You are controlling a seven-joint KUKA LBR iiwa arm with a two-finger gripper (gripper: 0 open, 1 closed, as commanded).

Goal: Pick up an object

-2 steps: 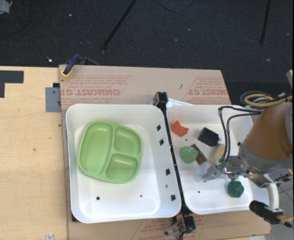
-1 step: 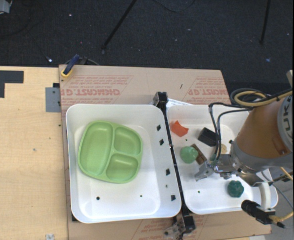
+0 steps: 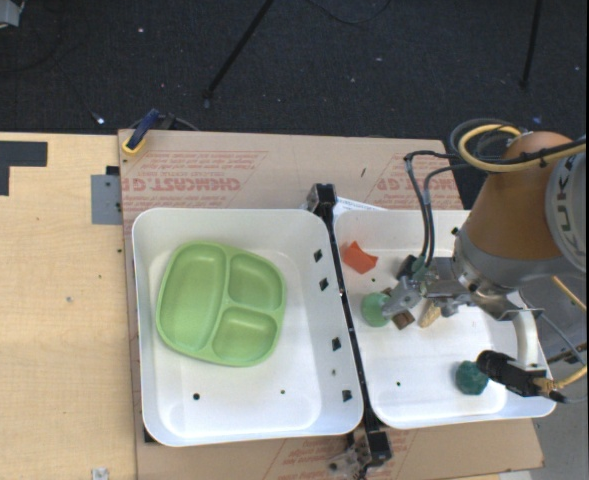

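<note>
Green ball point(image 3: 374, 309) lies in the right bin point(image 3: 414, 408), touching the gripper point(image 3: 411, 308), whose grip state I cannot tell.

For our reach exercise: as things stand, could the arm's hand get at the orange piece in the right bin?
Probably yes: the orange piece lies uncovered in the right bin, just up-left of the hand, nothing between them.
</note>
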